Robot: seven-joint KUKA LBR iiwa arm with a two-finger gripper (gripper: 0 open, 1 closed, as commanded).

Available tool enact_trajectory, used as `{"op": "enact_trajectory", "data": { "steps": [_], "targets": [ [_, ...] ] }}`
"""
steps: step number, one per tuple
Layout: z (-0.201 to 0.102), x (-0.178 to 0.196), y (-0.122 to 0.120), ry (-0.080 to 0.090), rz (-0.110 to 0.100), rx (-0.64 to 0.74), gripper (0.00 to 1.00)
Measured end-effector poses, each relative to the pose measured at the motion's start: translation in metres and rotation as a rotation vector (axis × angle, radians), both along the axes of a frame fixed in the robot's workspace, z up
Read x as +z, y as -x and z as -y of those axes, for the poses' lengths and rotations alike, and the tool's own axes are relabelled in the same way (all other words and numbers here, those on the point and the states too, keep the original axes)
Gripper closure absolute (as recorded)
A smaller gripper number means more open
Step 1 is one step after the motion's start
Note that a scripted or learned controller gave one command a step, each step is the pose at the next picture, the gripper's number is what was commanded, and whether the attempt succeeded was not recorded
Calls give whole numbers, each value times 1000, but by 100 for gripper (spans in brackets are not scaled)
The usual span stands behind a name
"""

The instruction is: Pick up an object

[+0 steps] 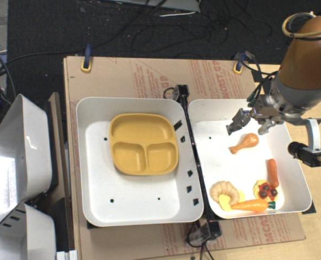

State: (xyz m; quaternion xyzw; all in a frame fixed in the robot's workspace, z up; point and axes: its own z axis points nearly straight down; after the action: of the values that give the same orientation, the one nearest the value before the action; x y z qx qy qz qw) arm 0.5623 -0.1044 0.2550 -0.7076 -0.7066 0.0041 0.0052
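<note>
White plastic makes up the two shallow bins: the left bin (92,199) lies well off to the claw's left and bears a yellow sectioned plate (144,143), while the right bin (214,110) sits directly under the claw. The grey arm (307,64) with its orange band reaches in from the right, and its claw (254,122) hangs above the upper part of the right bin with its fingers spread wide, nothing between them and touching no toy. Just below the claw lies a toy chicken drumstick (245,142), the nearest candidate. Farther below sit a sausage (272,172), a croissant (224,191), a carrot (250,205) and a small pizza slice (267,191). Nothing is lifted yet, so I judge the pick not begun: descent, closing and lifting all remain.
</note>
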Motion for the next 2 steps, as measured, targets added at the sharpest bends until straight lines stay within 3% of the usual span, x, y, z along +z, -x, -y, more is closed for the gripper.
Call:
{"op": "enact_trajectory", "data": {
  "steps": [1, 2],
  "targets": [
    [0, 7, -2, 1, 12, 2, 0],
    [-3, -50, -11, 1, 11, 1, 0]
  ]
}}
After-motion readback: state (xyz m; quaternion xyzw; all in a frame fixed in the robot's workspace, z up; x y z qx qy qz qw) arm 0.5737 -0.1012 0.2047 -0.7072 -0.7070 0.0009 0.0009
